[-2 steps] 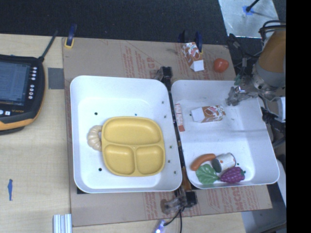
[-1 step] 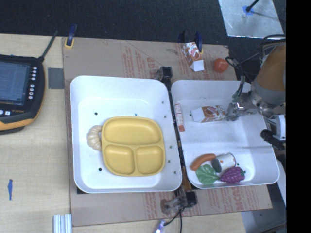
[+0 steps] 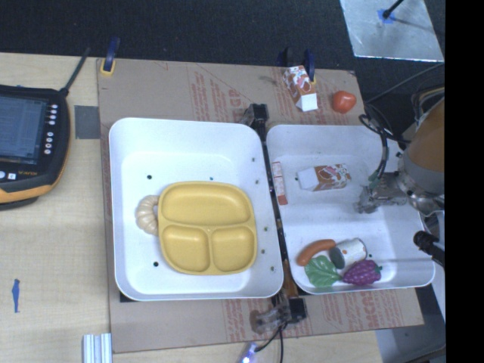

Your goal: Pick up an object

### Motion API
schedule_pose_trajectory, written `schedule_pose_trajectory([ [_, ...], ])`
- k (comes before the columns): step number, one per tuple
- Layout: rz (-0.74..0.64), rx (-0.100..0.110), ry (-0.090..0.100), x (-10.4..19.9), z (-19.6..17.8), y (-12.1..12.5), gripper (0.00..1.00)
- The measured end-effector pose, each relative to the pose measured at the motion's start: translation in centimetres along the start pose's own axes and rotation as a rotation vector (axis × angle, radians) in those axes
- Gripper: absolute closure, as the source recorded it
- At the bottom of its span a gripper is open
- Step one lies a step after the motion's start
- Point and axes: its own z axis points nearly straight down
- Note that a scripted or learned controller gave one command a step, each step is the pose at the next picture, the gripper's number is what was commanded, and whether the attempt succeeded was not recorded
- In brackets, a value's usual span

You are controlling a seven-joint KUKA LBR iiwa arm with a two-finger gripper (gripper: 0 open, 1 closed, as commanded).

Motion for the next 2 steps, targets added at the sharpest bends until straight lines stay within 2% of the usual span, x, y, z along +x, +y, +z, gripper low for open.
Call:
schedule_pose_trajectory([
  [1, -0.001, 0.0, 0.001, 0.8, 0.0, -4.6, 1.0],
  [2, 0.0, -0.001, 0.001, 4.5, -2.0, -7.8, 1.0],
])
